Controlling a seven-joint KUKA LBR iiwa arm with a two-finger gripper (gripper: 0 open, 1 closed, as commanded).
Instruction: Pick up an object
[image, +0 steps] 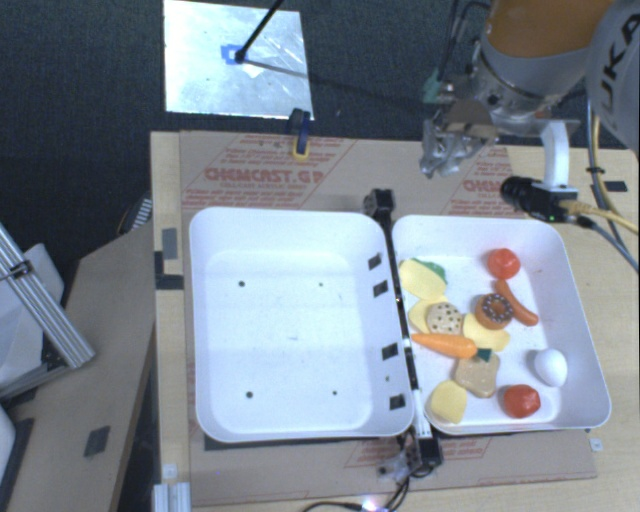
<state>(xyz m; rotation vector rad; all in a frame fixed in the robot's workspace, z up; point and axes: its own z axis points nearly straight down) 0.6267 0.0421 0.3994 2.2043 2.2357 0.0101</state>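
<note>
From the overhead camera I see the gripper (447, 152) hanging above the bench beyond the right bin (572, 270), though I cannot tell its state, while the toy food, including a carrot (445, 345) and egg (549, 366), lies in that bin.
</note>
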